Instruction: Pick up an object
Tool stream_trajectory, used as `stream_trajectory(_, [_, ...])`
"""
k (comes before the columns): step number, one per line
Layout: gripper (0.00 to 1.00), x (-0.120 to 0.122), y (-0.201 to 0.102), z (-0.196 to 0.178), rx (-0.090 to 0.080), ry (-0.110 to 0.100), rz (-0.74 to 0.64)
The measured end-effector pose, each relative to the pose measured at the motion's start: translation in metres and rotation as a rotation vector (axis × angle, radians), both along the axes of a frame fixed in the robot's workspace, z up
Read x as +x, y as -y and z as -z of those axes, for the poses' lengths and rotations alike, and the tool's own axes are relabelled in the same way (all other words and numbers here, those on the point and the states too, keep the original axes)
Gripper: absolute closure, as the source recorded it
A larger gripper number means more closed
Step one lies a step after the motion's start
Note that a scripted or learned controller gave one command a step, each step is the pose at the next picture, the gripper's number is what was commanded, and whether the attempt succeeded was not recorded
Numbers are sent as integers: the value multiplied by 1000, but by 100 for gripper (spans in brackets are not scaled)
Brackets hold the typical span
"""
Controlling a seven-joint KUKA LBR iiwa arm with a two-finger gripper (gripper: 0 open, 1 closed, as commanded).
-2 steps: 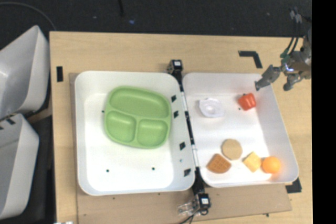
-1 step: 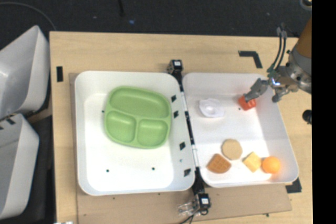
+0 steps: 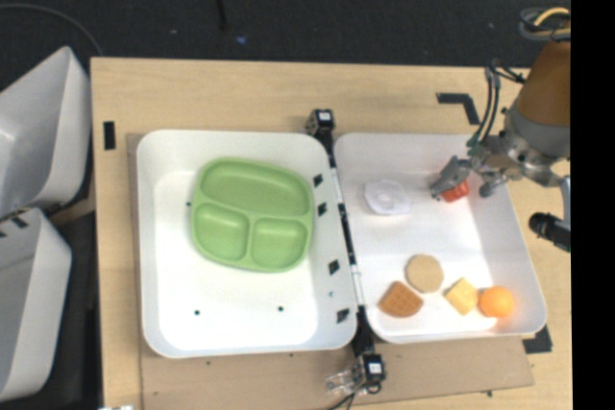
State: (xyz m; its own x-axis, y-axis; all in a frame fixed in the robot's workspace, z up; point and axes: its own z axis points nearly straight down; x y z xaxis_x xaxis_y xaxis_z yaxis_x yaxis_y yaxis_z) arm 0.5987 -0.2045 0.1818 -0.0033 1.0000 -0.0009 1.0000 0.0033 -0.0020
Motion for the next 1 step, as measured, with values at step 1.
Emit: stream_trajectory(1, [0,-6,1,62,0,-3,4])
